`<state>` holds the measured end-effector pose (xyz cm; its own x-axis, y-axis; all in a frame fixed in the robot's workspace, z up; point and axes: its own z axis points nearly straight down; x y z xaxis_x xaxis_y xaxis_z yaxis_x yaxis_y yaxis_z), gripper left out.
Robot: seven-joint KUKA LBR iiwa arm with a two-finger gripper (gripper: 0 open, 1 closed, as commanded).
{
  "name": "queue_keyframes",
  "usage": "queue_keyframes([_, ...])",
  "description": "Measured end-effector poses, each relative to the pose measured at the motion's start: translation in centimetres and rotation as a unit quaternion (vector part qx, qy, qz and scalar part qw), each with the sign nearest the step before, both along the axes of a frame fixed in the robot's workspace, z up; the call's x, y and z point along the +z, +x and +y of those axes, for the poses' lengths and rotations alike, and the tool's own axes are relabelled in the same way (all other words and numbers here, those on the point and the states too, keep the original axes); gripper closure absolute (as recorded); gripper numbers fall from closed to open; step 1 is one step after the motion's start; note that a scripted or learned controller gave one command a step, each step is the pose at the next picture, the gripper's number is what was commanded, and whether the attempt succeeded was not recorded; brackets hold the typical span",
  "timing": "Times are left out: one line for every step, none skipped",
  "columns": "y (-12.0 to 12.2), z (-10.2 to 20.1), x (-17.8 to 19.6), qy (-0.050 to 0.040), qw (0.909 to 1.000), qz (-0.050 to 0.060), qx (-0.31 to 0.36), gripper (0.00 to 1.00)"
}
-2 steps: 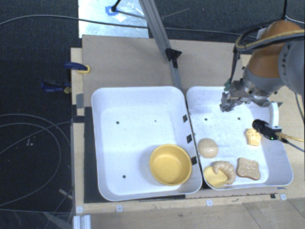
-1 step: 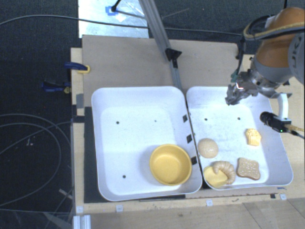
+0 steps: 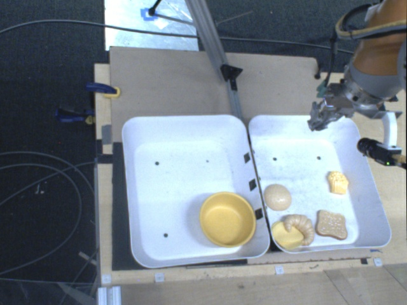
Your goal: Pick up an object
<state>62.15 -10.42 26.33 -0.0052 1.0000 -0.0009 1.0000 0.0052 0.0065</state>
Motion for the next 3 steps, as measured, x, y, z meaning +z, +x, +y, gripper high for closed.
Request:
queue_keyframes([-0.4,5.0,-0.2,0.0004,1.0000,0.003,0.002,1.00])
queue_keyframes([-0.3,10.5,-0.2,0.0011,1.0000,0.002,0.003,1.00])
queue_keyframes([1.6,15.7,-0.7,0.0009,1.0000,0.001,0.002,1.00])
